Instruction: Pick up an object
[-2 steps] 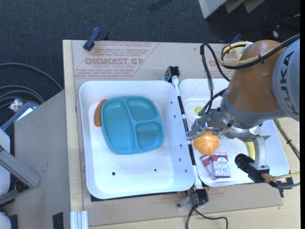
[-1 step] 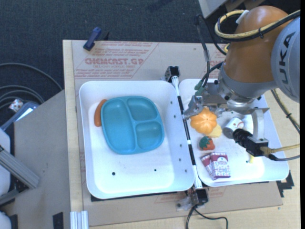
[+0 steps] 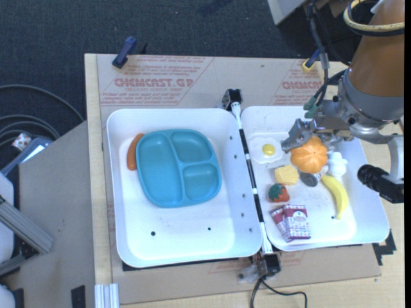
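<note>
Underneath, a brown bench point(image 3: 192, 76) stands on dark carpet; the banana point(image 3: 338, 195) lies lengthwise top-to-bottom; the gripper point(image 3: 307, 136) jaws' state is unclear.

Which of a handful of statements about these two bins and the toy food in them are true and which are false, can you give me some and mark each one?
1. The blue divided plate lies in the left bin. True.
2. The banana lies on the blue plate. False: it lies in the right bin, near that bin's right side.
3. The fried egg lies near the divider between the bins. True.
4. The red carton stands upright at the far end of the right bin. False: it lies flat at the near end.
5. The orange sits in the right bin, just below the gripper. True.
</note>
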`<action>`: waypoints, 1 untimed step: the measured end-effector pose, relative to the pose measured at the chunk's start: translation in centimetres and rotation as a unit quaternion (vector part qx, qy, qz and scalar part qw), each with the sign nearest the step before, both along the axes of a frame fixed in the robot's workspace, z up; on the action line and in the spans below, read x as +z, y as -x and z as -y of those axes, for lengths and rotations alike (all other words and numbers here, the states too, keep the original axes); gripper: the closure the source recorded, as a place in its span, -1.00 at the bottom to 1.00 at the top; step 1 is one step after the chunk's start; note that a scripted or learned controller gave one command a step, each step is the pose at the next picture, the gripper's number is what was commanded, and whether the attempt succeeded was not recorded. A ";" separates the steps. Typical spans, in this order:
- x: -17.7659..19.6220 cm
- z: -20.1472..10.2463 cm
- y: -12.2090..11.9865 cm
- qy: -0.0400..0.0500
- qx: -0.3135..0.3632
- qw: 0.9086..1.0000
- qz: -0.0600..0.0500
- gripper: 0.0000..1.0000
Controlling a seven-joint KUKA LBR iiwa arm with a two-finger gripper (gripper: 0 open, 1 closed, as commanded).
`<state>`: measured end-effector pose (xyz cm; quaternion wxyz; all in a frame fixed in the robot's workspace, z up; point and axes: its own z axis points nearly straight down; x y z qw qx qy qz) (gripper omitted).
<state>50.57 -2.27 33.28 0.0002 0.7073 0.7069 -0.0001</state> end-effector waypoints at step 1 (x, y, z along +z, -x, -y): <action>-6.8 -0.7 2.7 0.000 0.000 1.000 -0.001 1.00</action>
